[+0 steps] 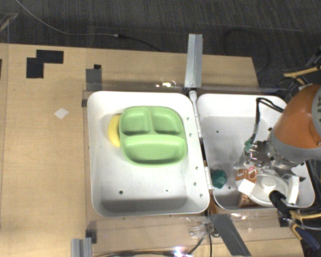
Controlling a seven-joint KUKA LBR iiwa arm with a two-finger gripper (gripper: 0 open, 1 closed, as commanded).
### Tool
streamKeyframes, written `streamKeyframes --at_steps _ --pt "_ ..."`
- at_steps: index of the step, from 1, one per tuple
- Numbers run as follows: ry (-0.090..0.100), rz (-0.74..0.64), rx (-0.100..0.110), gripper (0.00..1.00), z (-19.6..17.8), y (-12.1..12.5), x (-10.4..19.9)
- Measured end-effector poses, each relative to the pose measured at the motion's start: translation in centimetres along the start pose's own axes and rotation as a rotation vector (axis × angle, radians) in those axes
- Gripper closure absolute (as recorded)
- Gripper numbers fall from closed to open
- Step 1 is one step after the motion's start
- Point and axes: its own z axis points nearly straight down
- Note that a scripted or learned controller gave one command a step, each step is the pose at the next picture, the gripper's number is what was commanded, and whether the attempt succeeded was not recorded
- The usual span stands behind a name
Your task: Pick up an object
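robot lab; bench (37,143), bins (104,197)

I see open floor across the front of the left bin (144,197); the green divided tray (152,134) fills its back half. In the right bin (224,116), the back is free, while the arm (302,125) crowds the front right.

The light is bright and even from above. The left bin (144,197) shows soft shadow along its near wall, and small glare spots sit just beyond its far rim.
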Motion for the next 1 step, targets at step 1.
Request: streamKeyframes --at_steps 1 --pt "-0.005 -0.085 0.0 1.0 -7.85 -0.15 0.64"
